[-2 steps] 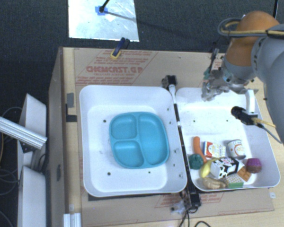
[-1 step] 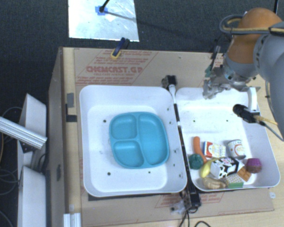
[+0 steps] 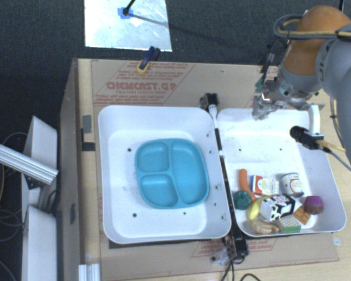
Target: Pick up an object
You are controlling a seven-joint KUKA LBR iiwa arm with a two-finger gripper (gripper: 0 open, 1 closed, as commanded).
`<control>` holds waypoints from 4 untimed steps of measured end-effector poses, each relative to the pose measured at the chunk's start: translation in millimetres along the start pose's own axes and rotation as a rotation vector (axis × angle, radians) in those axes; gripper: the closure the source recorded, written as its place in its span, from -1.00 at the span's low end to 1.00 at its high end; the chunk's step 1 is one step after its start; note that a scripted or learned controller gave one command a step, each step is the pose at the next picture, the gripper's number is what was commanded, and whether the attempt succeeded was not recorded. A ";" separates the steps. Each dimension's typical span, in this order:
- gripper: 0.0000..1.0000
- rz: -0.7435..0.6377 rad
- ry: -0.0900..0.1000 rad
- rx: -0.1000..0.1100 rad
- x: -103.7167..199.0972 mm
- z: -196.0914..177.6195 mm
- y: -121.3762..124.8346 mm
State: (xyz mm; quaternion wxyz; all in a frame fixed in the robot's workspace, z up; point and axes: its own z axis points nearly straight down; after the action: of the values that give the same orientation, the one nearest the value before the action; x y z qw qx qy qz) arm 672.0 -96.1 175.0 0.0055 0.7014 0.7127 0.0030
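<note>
While pincer (image 3: 262,111) hangs high, grasp state indiscernible: carrot (image 3: 243,179) below it; descend squarely, avoiding the neighbouring carton (image 3: 263,185)

Divided tray (image 3: 171,172) in left bin (image 3: 120,130); small objects (image 3: 275,201) clustered at right bin's (image 3: 269,139) near edge.

You've got two shallow white plastic bins: left bin (image 3: 114,157), right bin (image 3: 269,145). In the left one, a sky-blue three-compartment plastic tray (image 3: 171,172). In the right one, an orange toy carrot (image 3: 244,179), a dark teal lump (image 3: 242,199), a yellow banana-shaped piece (image 3: 255,209), a black-and-white cow-patterned block (image 3: 279,206) and a small purple ball (image 3: 313,204). The grey arm (image 3: 339,69) carries an orange band (image 3: 316,37). The brown cardboard sheet (image 3: 146,84) has red lettering.
</note>
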 end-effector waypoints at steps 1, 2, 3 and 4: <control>1.00 -0.004 -0.001 -0.003 -0.1 -11.0 1.0; 1.00 -0.008 -0.002 -0.007 -0.2 -22.2 2.1; 1.00 -0.011 -0.004 -0.010 -0.3 -33.4 3.2; 1.00 -0.014 -0.005 -0.014 -0.5 -44.7 4.3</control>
State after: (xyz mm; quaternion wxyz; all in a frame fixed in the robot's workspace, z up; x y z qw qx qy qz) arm 675.8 -96.3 219.8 0.0121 0.6962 0.7177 0.0063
